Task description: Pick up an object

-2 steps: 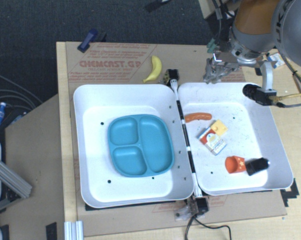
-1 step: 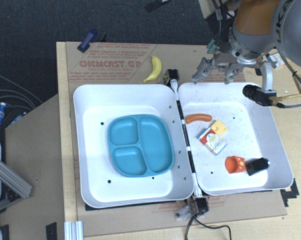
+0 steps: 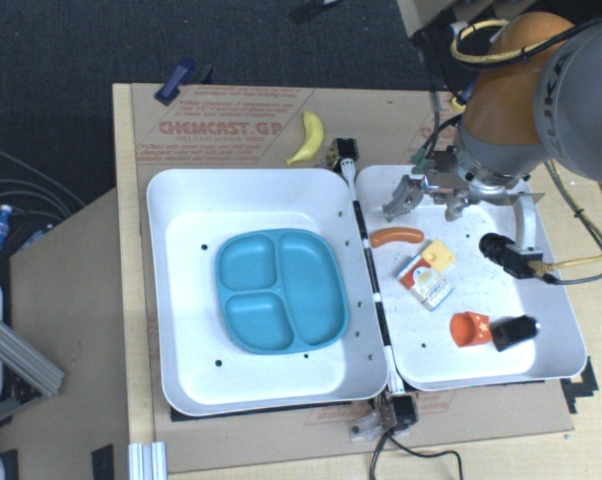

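Gripper (image 3: 426, 193) hangs over the right bin (image 3: 556, 343) near its back edge; cannot tell the state of its fingers. Sausage (image 3: 396, 236) lies just below, near the bin's left wall. Blue plate (image 3: 281, 290) sits mid left bin (image 3: 181, 218).

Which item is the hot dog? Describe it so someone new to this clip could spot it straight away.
Look at the right bin, the one the arm reaches over. Near its left wall, below the claw, lies the hot dog, stretched out sideways. It is the only long, thin, orange-red piece there; the cheese and box beside it are blocky, and the orange cup sits lower down.
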Controlling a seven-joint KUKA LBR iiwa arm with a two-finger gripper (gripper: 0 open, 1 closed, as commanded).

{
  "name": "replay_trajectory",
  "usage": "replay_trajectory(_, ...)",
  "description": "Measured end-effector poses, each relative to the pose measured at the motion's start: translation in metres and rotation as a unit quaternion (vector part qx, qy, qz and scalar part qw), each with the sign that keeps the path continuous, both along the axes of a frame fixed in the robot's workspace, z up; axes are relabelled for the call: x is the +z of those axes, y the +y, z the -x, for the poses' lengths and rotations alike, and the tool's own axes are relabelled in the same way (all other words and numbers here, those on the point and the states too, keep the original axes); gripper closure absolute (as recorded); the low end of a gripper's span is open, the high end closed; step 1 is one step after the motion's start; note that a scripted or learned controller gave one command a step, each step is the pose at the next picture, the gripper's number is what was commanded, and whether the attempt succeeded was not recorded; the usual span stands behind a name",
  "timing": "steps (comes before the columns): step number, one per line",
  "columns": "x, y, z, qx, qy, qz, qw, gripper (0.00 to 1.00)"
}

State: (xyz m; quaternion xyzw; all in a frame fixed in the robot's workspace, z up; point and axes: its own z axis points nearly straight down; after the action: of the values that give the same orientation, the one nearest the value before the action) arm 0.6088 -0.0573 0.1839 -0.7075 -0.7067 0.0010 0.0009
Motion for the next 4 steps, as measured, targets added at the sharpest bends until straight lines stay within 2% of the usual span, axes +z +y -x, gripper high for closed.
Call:
replay_trajectory(1, -0.094, -0.051, 0.019, 0.0, -0.008, 0.0032, 1.0, 0.0)
replay_trajectory(2, -0.085, -0.05, 0.019, -0.001, -0.007, 0.0014, 1.0, 1.0)
replay_trajectory(3, -0.088, -0.049, 0.021, -0.001, -0.003, 0.0005, 1.0, 0.0)
replay_trajectory(4, -0.099, -0.042, -0.018, 0.001, -0.002, -0.0002, 1.0, 0.0)
